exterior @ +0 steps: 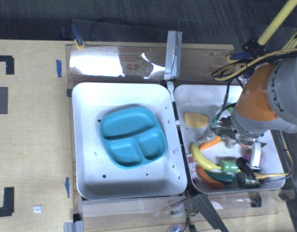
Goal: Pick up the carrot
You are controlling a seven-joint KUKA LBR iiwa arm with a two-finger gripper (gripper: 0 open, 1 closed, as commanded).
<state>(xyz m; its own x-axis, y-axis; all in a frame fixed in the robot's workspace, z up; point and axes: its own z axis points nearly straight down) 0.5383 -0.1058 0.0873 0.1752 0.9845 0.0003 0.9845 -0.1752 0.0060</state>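
Carrot [210,142] in right bin [187,96]; end effector [235,140] beside it, grip state unclear; no legible writing.

We are looking down on the counter [27,144], which is carrying two white bins side by side. The left bin [90,173] is holding a blue three-compartment tray [133,136], lying roughly at its centre. The arm [264,103] is reaching in from the right over the right bin [197,98], its orange band sitting above the wrist. The jaws [235,141] are hanging over the bin's middle, just beside the carrot [210,143]; we cannot tell whether they are touching it. A pale yellow block [196,120] is lying near the bin's upper left. A banana [204,159] is curving below the carrot, with green and orange items crowding the bin's lower edge.
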